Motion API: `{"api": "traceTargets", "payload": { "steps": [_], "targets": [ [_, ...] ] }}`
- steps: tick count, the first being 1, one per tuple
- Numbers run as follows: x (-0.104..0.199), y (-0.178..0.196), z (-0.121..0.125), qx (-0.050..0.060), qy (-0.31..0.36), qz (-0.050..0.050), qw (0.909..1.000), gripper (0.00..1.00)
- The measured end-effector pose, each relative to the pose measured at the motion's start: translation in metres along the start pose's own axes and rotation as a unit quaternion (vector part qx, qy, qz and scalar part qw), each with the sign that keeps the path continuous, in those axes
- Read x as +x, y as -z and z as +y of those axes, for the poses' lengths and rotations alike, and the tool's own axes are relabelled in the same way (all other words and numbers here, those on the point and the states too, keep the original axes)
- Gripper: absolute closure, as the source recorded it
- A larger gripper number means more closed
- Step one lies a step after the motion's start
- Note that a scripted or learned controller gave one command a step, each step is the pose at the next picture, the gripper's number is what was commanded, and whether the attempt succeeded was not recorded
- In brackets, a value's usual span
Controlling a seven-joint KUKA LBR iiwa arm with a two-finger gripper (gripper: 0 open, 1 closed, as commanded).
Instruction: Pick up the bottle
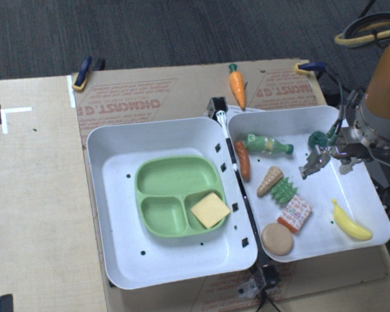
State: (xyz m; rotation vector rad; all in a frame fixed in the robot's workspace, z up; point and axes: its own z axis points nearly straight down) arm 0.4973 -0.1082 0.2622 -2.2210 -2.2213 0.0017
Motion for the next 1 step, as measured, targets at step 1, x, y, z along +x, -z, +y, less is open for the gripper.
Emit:
{"api": "traceTargets", "payload": {
  "steps": [1],
  "targets": [
    [-0.0003, 0.0092, 0.0004, 0.000, -0.001, 0.000, 1.0000, 1.00]
  ]
}}
